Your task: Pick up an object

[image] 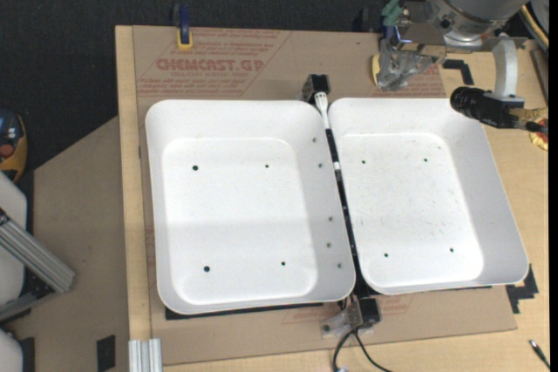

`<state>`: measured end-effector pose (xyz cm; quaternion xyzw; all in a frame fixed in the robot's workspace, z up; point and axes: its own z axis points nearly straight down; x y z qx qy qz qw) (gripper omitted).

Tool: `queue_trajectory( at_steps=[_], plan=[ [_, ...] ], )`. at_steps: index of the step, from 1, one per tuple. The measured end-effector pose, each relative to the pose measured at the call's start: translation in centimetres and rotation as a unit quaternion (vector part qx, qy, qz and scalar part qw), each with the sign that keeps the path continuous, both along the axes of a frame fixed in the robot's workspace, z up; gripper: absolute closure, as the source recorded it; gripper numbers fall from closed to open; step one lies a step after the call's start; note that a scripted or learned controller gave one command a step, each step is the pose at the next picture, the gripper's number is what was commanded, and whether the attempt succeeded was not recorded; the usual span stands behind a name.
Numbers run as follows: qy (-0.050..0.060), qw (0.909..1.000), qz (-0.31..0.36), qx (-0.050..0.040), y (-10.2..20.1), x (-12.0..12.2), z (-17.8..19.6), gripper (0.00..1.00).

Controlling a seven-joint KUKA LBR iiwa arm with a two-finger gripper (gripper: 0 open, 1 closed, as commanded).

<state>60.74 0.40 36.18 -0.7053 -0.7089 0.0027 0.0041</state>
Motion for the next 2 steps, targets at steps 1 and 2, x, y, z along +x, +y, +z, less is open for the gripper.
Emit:
queue_trajectory(
  at_steps=[1,2],
  plan=[
    [0.0,1.0,0.0,-0.0002,4.5,2.4,-6.4,1.0],
    [-0.007,1.0,-0.006,-0.0026,-1.9,1.5,-3.3,1.0]
  ],
)
